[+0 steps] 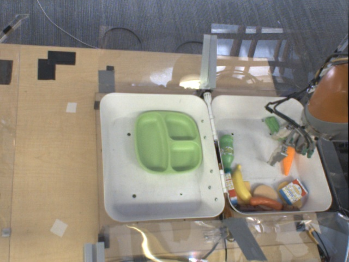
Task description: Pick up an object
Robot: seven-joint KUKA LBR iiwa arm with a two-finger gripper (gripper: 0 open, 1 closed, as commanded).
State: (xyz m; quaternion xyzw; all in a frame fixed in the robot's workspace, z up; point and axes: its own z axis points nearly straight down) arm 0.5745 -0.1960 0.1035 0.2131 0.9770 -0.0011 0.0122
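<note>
The right bin [248, 125] holds several toy foods. An orange carrot [288, 161] lies toward its right side, directly under my gripper [286, 149], which reaches in from the right below the arm's orange band [329, 98]. Whether the carrot is touched or gripped is unclear from this angle. A small green piece [271, 124] lies just up and left of the gripper. A green bottle [226, 149] lies along the bin's left wall. At the front sit a banana [241, 184], a bread roll [265, 191], a red sausage [265, 203] and a small carton [292, 192].
The left bin [117, 190] holds a green compartment plate [167, 141]. A metal divider [212, 141] separates the two bins. Cables loop off the wrist above the right bin's far right corner.
</note>
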